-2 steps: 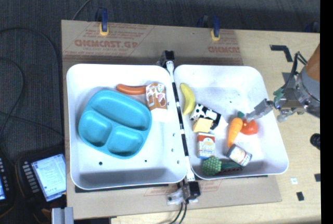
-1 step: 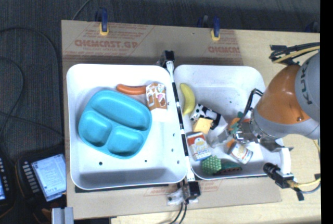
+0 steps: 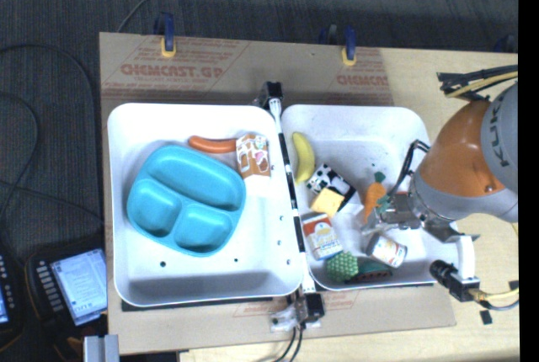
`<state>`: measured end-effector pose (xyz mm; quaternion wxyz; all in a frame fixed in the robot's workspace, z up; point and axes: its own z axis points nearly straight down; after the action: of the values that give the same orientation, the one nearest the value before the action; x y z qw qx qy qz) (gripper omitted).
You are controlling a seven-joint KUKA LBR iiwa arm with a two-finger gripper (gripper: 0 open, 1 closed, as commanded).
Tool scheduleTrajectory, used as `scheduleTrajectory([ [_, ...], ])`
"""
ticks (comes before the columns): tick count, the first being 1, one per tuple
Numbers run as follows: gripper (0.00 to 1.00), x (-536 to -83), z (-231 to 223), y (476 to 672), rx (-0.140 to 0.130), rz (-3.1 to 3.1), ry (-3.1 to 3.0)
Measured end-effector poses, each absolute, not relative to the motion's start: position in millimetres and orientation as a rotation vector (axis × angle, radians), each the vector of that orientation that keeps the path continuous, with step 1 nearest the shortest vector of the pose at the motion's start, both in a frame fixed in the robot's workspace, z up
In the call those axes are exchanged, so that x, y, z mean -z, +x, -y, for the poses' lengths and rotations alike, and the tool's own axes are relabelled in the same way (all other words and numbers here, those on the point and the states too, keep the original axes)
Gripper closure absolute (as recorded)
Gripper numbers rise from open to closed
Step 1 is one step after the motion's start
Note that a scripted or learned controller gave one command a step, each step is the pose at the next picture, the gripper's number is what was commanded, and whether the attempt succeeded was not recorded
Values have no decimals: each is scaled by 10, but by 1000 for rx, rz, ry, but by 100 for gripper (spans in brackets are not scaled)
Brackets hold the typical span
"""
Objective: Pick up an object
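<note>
The hand (image 3: pixel 383 213) hung low in the right bin (image 3: pixel 354 118), beside the carrot (image 3: pixel 371 199) and can (image 3: pixel 388 251); its grip was unclear.

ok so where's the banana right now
The banana lies in the right bin, against its left wall near the back, just above the black-and-white block and the yellow block.

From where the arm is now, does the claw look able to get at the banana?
Probably yes. The banana lies uncovered by the right bin's left wall, nothing stacked on it; the claw sits lower right of it, over the same bin.
</note>
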<state>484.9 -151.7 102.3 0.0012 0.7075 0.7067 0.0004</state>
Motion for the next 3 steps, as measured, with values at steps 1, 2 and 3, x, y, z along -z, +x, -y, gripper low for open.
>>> scheduleTrajectory([
  [1,0,-1022,1517,4848,-1,-2219,2221],
  [2,100,-1118,1518,4853,-1,-2218,2221],
  [3,0,-1117,1517,4852,-1,-2219,2221],
])
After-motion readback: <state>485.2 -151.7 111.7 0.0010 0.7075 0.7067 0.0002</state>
